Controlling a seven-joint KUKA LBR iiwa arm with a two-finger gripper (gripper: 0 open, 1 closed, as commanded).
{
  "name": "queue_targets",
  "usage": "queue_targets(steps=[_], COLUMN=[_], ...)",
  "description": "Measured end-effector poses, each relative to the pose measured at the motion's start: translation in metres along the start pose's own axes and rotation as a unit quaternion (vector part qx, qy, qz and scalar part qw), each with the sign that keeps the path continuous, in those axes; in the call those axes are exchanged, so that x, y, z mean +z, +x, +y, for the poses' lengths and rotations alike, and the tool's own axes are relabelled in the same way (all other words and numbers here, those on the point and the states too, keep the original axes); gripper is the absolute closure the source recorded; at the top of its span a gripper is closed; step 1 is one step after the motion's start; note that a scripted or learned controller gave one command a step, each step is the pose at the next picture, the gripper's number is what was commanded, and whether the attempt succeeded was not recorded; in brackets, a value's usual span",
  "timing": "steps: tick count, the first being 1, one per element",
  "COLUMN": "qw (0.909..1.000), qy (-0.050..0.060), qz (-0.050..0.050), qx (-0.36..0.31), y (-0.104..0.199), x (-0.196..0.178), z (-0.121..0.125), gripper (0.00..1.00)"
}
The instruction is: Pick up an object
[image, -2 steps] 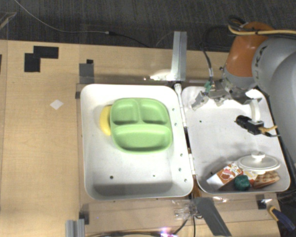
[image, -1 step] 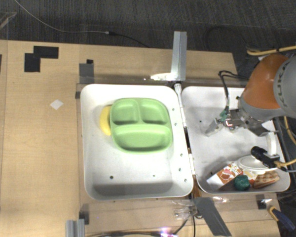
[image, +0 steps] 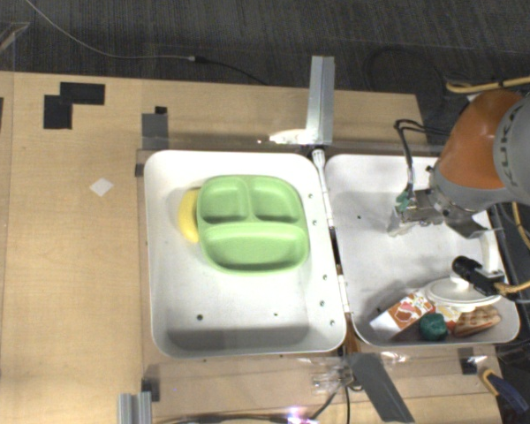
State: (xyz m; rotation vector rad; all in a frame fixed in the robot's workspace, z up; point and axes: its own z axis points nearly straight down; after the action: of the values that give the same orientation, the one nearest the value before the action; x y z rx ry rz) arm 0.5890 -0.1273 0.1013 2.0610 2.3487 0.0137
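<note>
Gripper (image: 405, 210) over right bin (image: 371, 254), we cannot tell its state | green ball (image: 433, 327) at near edge beside snack packet (image: 411, 311) | likely light, round, slippery; we would pinch across its middle

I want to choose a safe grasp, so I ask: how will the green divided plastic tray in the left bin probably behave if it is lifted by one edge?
The green divided plastic tray looks moulded, so probably stiff and light. It is wide and shallow, so an edge grasp may tilt it. Its glossy surface may slip.
</note>
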Motion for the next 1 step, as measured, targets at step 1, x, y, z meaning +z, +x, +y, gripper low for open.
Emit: queue_targets(steps=[1], qw=[0.9985], qy=[0.006], qz=[0.003], qx=[0.055], y=[0.0727], x=[-0.1119], z=[-0.0127], gripper=[1.00])
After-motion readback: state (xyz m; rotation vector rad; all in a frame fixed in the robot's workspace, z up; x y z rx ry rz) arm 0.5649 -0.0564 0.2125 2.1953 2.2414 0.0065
